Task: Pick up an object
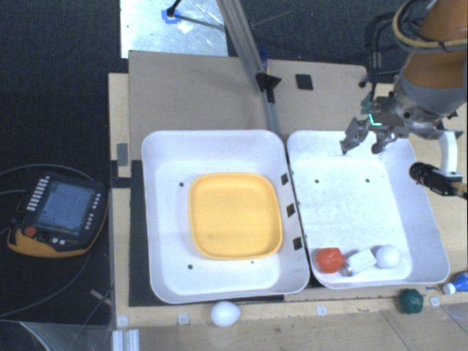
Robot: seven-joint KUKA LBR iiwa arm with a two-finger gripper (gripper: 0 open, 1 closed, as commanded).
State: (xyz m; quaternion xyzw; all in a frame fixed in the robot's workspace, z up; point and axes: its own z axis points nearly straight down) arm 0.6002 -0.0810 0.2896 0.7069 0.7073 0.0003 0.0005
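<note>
In the right bin (344,203), a red-orange ball (328,259) lies at the near edge. Beside it sit a small white block (358,261) and a white ball (387,256). A yellow square plate (235,215) rests in the left bin (168,196). My gripper (367,140) hovers over the far edge of the right bin, well away from the objects. Its two dark fingers stand apart with nothing between them.
A white egg-shaped object (225,314) lies on the bench in front of the left bin. A dark green ball (411,300) sits off the right bin's near corner. A teach pendant (55,212) rests at the left. A grey pole (245,31) slants across the back.
</note>
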